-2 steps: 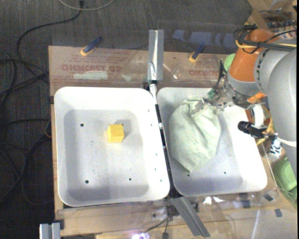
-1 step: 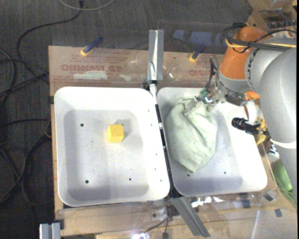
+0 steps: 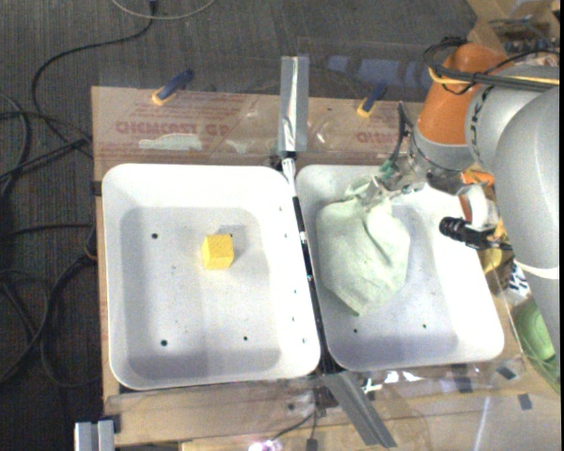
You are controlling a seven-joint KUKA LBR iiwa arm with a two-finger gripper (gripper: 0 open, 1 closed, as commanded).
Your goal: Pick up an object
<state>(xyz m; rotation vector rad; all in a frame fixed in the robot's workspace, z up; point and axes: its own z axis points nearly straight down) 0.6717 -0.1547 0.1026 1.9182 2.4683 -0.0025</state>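
Checking the right bin point(image 3: 470, 341), I found the gripper point(image 3: 391, 178) pinching a pale green cloth's point(image 3: 367, 247) top corner; a yellow block point(image 3: 218, 251) sat in the left bin point(image 3: 146, 346).

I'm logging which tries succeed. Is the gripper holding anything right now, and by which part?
The gripper appears to pinch the pale green cloth by its top corner; the rest drapes down into the right bin.

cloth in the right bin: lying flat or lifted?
Partly lifted. The pale green cloth is drawn into a peak at the gripper, its lower part resting on the right bin.
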